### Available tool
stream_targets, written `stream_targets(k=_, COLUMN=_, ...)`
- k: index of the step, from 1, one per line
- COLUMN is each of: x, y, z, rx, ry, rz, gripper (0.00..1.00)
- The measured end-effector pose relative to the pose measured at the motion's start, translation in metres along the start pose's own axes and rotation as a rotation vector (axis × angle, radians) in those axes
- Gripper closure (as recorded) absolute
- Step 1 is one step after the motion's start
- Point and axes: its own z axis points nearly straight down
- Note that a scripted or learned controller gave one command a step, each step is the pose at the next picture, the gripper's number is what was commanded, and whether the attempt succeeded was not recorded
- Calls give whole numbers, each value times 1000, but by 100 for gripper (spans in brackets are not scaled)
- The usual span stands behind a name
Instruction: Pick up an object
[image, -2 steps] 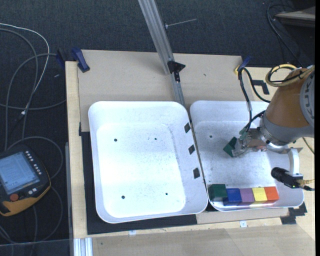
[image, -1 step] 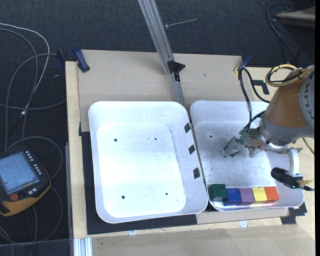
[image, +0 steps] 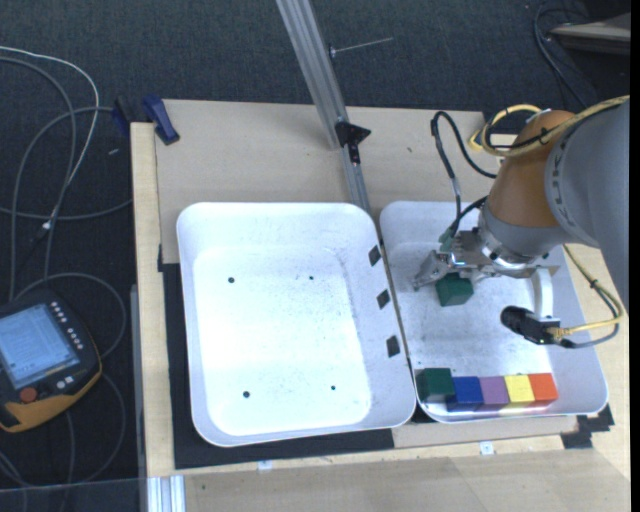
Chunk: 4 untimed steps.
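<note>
The wooden bench (image: 250, 150) carries two white bins: the left bin (image: 200, 240) at nine o'clock, the right bin (image: 480, 335) at three. The grey arm (image: 585, 170) reaches over the right one. Its gripper (image: 452, 280) pinches a dark green block (image: 455, 291). At five o'clock, green, blue, purple, yellow and orange blocks (image: 487, 388) line up. No readable writing anywhere.

My gripper (image: 452, 270) looks like bare metal; the bins (image: 290, 330) are smooth, speckled white plastic on a pale, matt wooden bench (image: 250, 150)
</note>
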Motion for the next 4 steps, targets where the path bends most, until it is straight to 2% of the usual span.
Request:
stream_targets(k=1, x=-2, y=-2, z=-12, rx=1, ry=0, rz=3, gripper=100)
stream_targets(k=2, x=72, y=9, z=-106, rx=-5, ry=2, rz=-2, gripper=100)
stream_targets(k=3, x=69, y=44, z=-164, rx=-5, ry=-1, rz=4, gripper=100)
stream_targets(k=4, x=156, y=46, z=-112, rx=11, ry=3, rz=-2, gripper=100)
